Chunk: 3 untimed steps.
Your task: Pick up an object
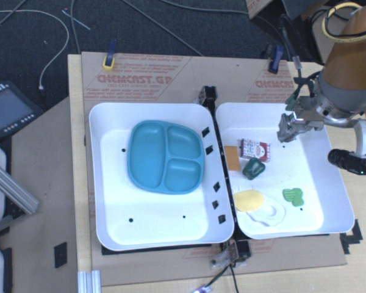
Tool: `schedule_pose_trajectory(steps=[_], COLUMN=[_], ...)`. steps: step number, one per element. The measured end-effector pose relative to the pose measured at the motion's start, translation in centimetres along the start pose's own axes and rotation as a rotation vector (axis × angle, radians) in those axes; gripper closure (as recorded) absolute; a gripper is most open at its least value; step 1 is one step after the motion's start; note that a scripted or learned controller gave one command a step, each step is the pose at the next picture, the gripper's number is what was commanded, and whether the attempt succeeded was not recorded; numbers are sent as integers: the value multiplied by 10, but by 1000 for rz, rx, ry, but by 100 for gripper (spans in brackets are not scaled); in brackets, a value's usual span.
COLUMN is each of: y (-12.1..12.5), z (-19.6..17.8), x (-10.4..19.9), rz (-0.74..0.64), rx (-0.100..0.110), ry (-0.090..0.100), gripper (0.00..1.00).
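Observation:
My gripper (287, 129) hangs over the upper part of the right bin (329, 182), above and to the right of the objects. Nothing shows between its fingers. Below it in the bin lie a small red and white packet (254, 149), an orange block (231, 158), a dark green piece (253, 168), a yellow lemon-like object (249, 200) beside a white fried-egg piece (269, 213), and a small light green piece (293, 195).
The left bin (110, 182) holds a blue sectioned plate (166, 157). A black divider with clips (215, 163) runs between the bins. The arm's grey and orange body (348, 60) stands at the right, over the right bin's far corner.

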<state>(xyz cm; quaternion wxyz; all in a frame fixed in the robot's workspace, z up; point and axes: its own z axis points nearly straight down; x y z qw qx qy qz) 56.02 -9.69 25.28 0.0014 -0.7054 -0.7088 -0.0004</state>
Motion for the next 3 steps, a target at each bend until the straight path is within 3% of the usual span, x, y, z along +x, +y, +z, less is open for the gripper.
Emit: schedule_pose_trajectory(steps=[2, 3], y=[-22, -34], z=[-1, 17], x=[91, 143], rz=[-1, -1], rx=[1, 4], ry=[1, 0], gripper=[100, 100])
